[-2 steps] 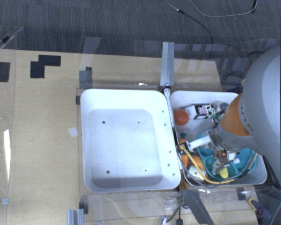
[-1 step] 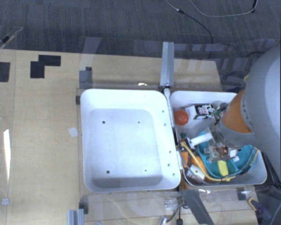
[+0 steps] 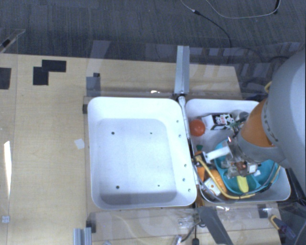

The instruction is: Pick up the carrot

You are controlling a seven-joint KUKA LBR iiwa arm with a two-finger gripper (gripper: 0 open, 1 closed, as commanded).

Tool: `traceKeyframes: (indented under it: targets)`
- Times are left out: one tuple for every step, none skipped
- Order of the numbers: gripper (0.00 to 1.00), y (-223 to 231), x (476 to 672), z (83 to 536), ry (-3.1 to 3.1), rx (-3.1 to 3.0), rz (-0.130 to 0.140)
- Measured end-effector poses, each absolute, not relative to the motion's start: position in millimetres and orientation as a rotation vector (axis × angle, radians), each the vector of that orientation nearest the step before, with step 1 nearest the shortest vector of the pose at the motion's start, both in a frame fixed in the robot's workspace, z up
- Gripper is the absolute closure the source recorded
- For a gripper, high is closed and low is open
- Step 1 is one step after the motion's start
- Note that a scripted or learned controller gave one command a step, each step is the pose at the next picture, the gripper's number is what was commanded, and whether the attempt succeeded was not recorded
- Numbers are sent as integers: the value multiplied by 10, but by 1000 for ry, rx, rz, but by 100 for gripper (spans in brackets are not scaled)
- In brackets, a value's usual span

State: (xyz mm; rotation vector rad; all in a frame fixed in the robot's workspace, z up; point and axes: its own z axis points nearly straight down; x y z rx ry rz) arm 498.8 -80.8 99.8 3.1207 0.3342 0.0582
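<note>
Right bin (image 3: 285, 190): cluttered, grey arm lowered into it.
Claw (image 3: 235, 167): above teal bowl (image 3: 256, 181); grip state unclear.
Orange tapered carrot (image 3: 214, 177): lying beside claw, at bowl's left edge.

Arm (image 3: 287, 110): upper part cut off by the right edge. Right bin (image 3: 282, 190): much of its floor hidden under the arm and the clutter. Carrot (image 3: 214, 178): partly covered by neighbouring things. Tool (image 3: 237, 166): blurred among the clutter; fingers indistinct. Cable (image 3: 229, 14): cut off at the top edge.
</note>
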Motion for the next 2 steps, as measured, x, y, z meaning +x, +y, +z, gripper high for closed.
traceKeyframes:
  targets:
    - [100,-817,4990,995,328,3124,58]
    - [100,-892,5215,980,1003,2968,42]
